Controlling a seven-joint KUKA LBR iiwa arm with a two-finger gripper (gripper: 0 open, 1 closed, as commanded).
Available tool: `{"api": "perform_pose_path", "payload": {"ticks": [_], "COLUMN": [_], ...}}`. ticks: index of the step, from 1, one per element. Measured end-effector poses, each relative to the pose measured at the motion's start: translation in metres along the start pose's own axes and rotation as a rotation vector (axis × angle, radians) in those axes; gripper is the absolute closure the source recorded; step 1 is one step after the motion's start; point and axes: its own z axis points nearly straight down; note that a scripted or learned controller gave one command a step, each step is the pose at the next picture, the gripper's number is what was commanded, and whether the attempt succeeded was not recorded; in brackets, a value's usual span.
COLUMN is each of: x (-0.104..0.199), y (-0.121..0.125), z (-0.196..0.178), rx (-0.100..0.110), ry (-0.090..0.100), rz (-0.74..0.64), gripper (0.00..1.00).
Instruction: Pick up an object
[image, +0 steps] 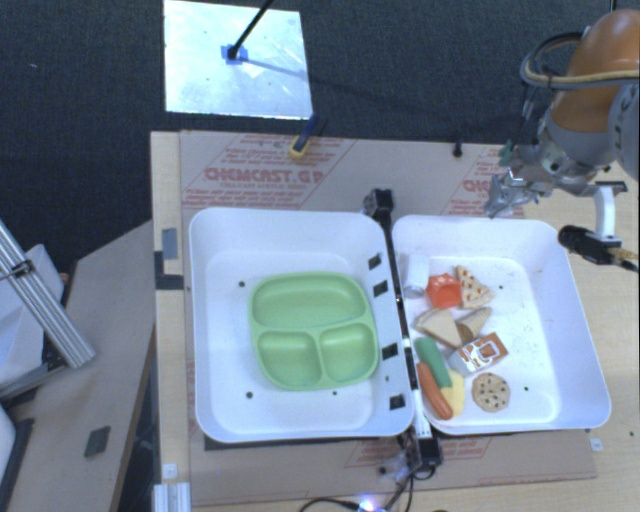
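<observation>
In the camera view, a cluster of small toy food pieces is seen in the right shallow white plastic bin (575, 300), gathered toward its left wall. Among them are a round brown chocolate-chip cookie (490, 392), an orange carrot-shaped piece (434, 390), a red-orange blocky piece (444, 291) and a tan wedge like a bread slice (438, 327). These are judged to be light, rigid and smooth moulded plastic, so slipping is likely unless a pinch is taken across a narrow part. The cookie lies apart from the pile and may best be taken across its width; the carrot, across its slim body.

The left white bin (215, 250) is occupied by a pale green three-compartment tray (305, 330).

The two-finger gripper (505, 195) is seen above the right bin's far rim, well apart from the toys, with nothing between its fingers. Its opening cannot be told, being small and blurred. Several pieces overlap, so their outlines are hard to separate, and the arm is cut off at the picture's upper right.
</observation>
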Motion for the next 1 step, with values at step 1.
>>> {"api": "perform_pose_path", "payload": {"ticks": [1], "x": [0.0001], "y": [0.0011], "z": [-0.0038], "rx": [0.005], "ry": [0.001], "rz": [0.0], "gripper": [1.0]}}
